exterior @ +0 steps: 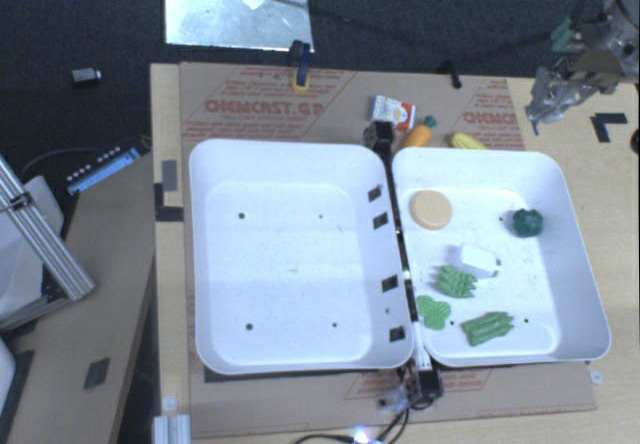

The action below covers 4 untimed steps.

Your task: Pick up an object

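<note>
The right bin (pixel 560 182) holds several small objects. A tan round disc (pixel 432 209) lies near its back left. A dark green ball (pixel 527 222) sits toward the right wall. A white block (pixel 477 259) rests mid-bin, touching a bumpy green piece (pixel 456 281). A flat green leaf shape (pixel 434 311) and a long green bundle (pixel 487 327) lie near the front. My gripper (pixel 550 107) hangs above the bench beyond the bin's back right corner, apart from all of them.
The left bin (pixel 210 182) stands beside the right one. An orange toy (pixel 417 136), a yellow toy (pixel 466 142) and a small packet (pixel 390 112) lie on the cardboard behind the bins. A blue-yellow clamp (pixel 299 67) stands at the back edge.
</note>
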{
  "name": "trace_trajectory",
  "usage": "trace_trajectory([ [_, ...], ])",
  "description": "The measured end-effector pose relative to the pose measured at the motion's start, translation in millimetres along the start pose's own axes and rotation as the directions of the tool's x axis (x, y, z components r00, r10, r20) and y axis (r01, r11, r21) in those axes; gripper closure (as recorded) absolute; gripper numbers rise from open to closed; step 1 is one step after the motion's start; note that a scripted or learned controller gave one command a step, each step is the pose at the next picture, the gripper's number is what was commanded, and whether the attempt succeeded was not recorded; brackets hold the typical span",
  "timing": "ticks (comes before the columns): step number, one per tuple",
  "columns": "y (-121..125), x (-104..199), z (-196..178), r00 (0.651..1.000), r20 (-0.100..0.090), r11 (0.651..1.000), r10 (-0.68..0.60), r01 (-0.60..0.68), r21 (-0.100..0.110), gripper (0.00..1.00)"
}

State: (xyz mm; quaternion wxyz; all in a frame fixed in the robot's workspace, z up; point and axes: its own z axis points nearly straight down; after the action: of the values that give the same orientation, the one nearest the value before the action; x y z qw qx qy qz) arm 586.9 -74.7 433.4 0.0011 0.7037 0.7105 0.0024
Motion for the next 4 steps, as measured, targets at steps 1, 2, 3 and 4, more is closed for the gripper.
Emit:
trace_trajectory([
  [1, -42, 47, -27, 1.000, 0.000, 1.000, 0.000, 0.000, -0.001, 1.00],
  [2, -94, 108, -14, 1.000, 0.000, 1.000, -0.001, 0.001, 0.004, 1.00],
  [3, -99, 136, -24, 1.000, 0.000, 1.000, 0.003, -0.003, 0.001, 1.00],
  [4, -63, 56, -107, 1.000, 0.004, 1.000, 0.015, -0.015, -0.008, 1.00],
])
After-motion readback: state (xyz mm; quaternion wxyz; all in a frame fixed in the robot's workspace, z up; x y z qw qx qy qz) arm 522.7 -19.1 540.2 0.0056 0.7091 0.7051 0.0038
